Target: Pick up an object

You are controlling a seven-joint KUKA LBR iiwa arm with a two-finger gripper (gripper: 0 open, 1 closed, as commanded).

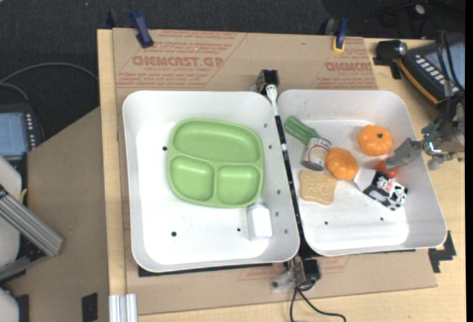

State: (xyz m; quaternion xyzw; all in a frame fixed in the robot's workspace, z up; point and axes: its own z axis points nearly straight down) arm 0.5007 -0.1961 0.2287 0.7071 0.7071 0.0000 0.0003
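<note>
Over by the right bin's [347, 243] right wall, the grey two-finger gripper [405, 154] pokes in low above the white floor, and whether its jaws are parted or closed I cannot tell from this angle; nothing shows between them. Just beside its tip sits a small red piece [380, 165], and below that a little black-and-white spotted block [389, 191] lies tilted toward the bin's right side. Up near the back right of the bin there's a round orange toy pumpkin [375, 140], ribbed and glossy like plastic, with a second, smoother orange ball-shaped toy [341, 163] near the middle. Touching that one on its lower left is a flat tan slice shaped like toast [318, 187], rough-looking at the surface. A small metal-look can with a printed label [315, 154] lies on its side next to it, and a green stick-like handle [298, 128] angles up from it toward the bin's back left corner. Now the left bin [140, 187]: a light green moulded plastic tray with three compartments [216, 162], rounded corners, smooth and matte, sits in the centre. A small white rectangular block [259, 222] rests by the tray's front right corner, near the bin's front right. Both bins sit on a brown board with red lettering [177, 58].
</note>
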